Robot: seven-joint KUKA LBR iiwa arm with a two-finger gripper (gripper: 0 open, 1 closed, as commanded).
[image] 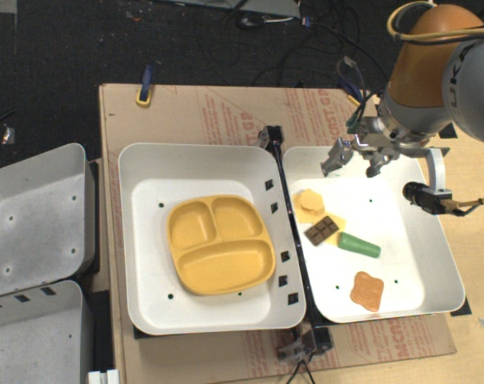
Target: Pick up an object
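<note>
Grey arm's two-finger gripper [356,155] hovers above the far end of the right white bin [442,238], fingers spread and holding nothing. Candidate objects cluster at the bin's left: a pale yellow wedge [310,202], a dark brown ridged block [322,230], a green cylinder [360,245] and, apart, an orange flat piece [367,290]. Risk: a descent may wedge fingers between the touching pieces and close on nothing.

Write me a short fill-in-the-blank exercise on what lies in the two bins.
1. The yellow divided tray lies in the ____ bin of the view.
2. The long cylinder in the right bin is coloured ____.
3. The brown chocolate piece lies between the yellow piece and the ____ cylinder.
4. The gripper hangs over the ____ bin.

Missing words: left; green; green; right
</note>
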